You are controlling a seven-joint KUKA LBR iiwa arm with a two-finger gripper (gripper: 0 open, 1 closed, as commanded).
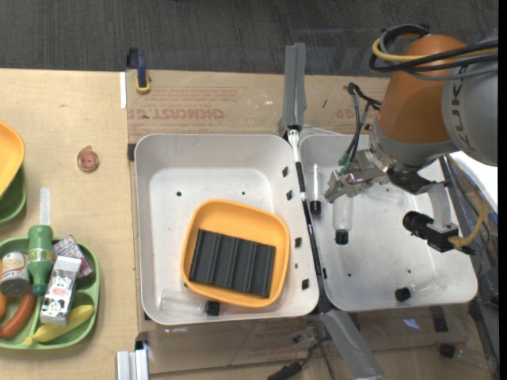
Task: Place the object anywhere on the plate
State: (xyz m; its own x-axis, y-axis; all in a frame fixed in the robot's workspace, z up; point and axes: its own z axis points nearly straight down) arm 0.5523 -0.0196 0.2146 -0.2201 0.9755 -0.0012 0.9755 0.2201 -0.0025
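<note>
A yellow-orange plate [235,212] lies in the left bin [158,165], toward its front. A black ribbed rectangular object [234,263] rests flat on the plate, covering most of its front half. My gripper [328,221] hangs over the left side of the right bin [380,279], just right of the divider between the bins. Its two clear fingers with dark tips [341,235] stand apart, open, with nothing between them. The gripper is well apart from the plate and the black object.
A clear tube with a black cap [188,304] lies along the left bin's front wall. A small black knob [402,294] sits in the right bin's front. On the bench at far left stand a green tray of toy food [49,290] and a yellow dish [9,158].
</note>
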